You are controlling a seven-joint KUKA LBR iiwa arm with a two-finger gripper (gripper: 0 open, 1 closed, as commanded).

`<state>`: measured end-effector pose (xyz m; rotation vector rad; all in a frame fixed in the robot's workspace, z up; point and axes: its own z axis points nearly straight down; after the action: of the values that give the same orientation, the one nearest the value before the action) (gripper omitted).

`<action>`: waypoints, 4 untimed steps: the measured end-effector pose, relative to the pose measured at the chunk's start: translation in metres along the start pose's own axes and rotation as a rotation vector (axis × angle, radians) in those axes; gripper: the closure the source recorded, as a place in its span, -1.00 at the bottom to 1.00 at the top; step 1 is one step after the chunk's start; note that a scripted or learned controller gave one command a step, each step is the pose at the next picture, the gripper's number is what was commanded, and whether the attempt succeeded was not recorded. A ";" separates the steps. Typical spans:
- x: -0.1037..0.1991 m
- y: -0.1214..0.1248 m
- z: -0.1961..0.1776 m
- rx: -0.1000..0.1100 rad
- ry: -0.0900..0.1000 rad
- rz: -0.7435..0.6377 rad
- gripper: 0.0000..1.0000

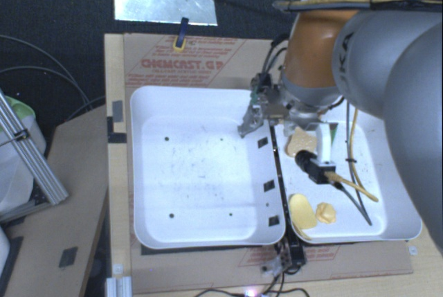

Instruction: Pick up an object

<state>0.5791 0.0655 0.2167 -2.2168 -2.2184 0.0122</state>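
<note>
Camera view: looked down at a slant on a bench with two shallow white bins side by side.
Arm: the grey arm (387, 46) reached in from the right, its orange band (315, 39) sitting above the wrist, over the far end of the divide between the bins.
Gripper: the gripper (250, 124) hung below the wrist at the far right corner of the left bin, just over its rim; a grey metal tip pointed down and left. Whether it was released or clenched could not be told, and nothing was seen held in it.
Left bin: the left bin (194, 171) showed a bare white floor with faint dark specks.
Right bin: the right bin (394, 219) held the objects, partly covered by the arm.
Tan piece: a pale tan piece (300, 143) lay near the divide, just below the wrist.
Brush: a black-headed brush (329, 174) with a yellowish handle lay slanted toward the near right.
Yellow disc: a flat yellow disc (302, 209) sat at the near left corner of the right bin.
Yellow lump: a small yellow lump (325, 212) rested just beside the disc.
Cardboard: printed cardboard (187, 61) lay under both bins.
</note>
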 end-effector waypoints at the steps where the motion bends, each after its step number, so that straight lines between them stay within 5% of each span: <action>1: 0.042 -0.009 0.035 -0.006 0.003 -0.006 -1.00; 2: 0.067 0.003 0.138 -0.006 0.002 -0.004 -1.00; 3: 0.177 0.094 0.128 -0.023 0.008 -0.012 -1.00; 4: 0.167 0.036 -0.116 -0.027 0.010 -0.005 -1.00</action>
<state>0.6156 0.2332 0.3319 -2.2195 -2.2326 -0.0291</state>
